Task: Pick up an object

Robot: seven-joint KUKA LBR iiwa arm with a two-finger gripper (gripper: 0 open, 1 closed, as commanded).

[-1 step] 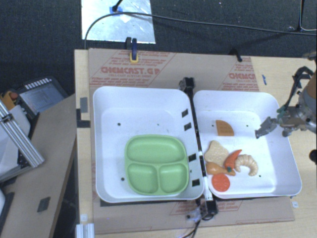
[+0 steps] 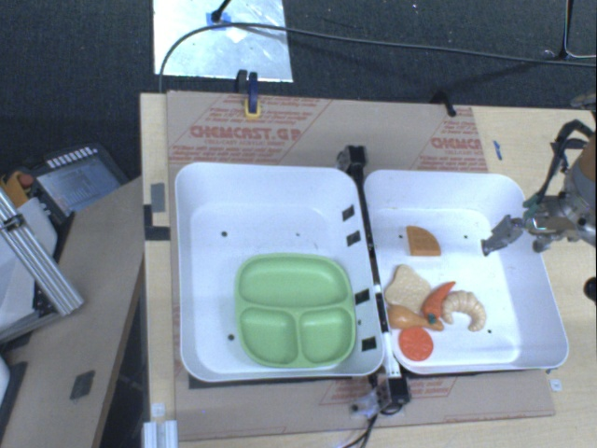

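Observation:
The right bin (image 2: 522,194) holds several toy foods. An orange wedge (image 2: 423,242) lies alone near its middle. Toward the front sit a pale bread slice (image 2: 405,287), a red pepper (image 2: 438,298), a tan croissant-like piece (image 2: 467,308), a small orange piece (image 2: 401,317) and a red disc (image 2: 416,344), most of them touching. My gripper (image 2: 519,240) hangs over the bin's right side, to the right of the wedge and above the pile. It is open with nothing between its fingers.
The left bin (image 2: 215,203) holds a green three-section plate (image 2: 297,308) toward its front. A black divider with clips (image 2: 362,241) runs between the bins. Cables cross the dark floor behind the bench, and grey equipment stands at the far left.

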